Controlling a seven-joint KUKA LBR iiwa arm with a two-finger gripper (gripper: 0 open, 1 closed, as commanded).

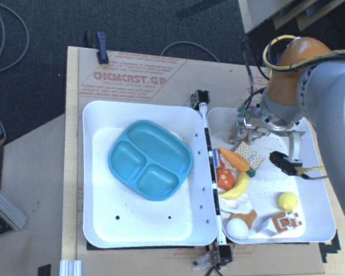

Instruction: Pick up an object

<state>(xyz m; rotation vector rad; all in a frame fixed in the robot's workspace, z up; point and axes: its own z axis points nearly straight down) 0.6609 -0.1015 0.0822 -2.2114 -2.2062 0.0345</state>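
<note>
Two white bins stood side by side on your bench. Left bin (92, 176): one blue divided plate (151, 159), lying flat near the middle, nothing on it. Right bin (324, 218): a heap of toy food along its left wall, namely one checkered cracker (247, 151), one carrot (235, 159) just below it, one tomato (226, 179), one banana (237, 190) touching the tomato, and one white egg (237, 228) at the near corner; one lemon (287, 200) and one small orange-and-white toy (286, 222) lay apart toward the right. Arm (319, 80): reached in from the right, with the gripper (247, 134) low over the far left corner of the right bin, just beside the cracker. Gripper state: you could not tell how far open it was, and nothing showed in its hold. Progress, as you would have judged it: every item lay in its bin, so no pick was made; the approach looked about complete, with the cracker or carrot the likeliest target. Closing on one and lifting it clear remained.
</note>
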